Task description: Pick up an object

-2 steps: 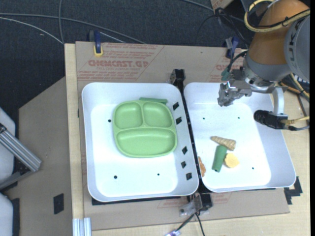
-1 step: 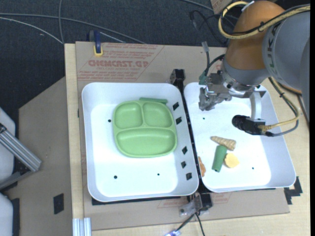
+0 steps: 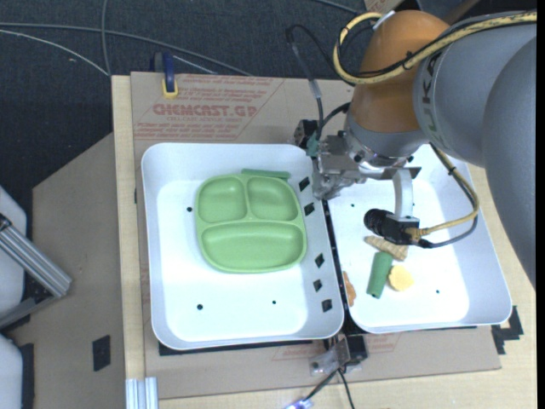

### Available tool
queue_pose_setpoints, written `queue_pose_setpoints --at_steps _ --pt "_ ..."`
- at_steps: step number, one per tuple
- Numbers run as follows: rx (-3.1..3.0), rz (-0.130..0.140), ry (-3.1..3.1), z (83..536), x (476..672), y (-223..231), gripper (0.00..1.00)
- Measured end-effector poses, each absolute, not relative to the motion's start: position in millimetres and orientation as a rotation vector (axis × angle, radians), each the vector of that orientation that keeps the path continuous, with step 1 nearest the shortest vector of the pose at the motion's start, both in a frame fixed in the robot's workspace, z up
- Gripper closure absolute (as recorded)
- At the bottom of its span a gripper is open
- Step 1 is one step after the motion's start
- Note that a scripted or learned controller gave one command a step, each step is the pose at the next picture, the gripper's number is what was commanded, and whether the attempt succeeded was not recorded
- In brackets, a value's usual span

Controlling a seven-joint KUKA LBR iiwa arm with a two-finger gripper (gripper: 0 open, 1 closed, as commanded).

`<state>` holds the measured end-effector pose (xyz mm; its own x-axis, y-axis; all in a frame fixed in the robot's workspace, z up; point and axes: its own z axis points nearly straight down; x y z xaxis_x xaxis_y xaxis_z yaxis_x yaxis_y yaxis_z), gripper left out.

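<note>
**White bins, gripper at the shared edge**

Grey and orange, the arm is seen reaching in from the right. The gripper is placed over the line where the two bins meet, towards their far end. Whether it is apart or together cannot be told from this angle.

The left bin is occupied by a green plate divided into three wells, lying flat in the middle and far part. Its right edge is set close to the bin's right wall, just beside the gripper. Bare floor is left along the left wall and across the whole near end.

In the right bin a small cluster is found left of the middle. A green stick is laid roughly lengthwise, a yellow piece is set just beside its right side, and a tan cone lies at its far end. An orange sliver is lodged by the left wall, near the stick. Open floor is left along the right wall and the near rim, while the far part is overhung by the arm.
</note>
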<state>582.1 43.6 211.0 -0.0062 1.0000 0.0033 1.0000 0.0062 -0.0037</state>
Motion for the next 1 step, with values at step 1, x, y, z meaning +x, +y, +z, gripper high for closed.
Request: queue_pose_setpoints --at_steps 1 --pt "-2.214 -0.005 -2.228 227.4 579.6 92.2 1.0"
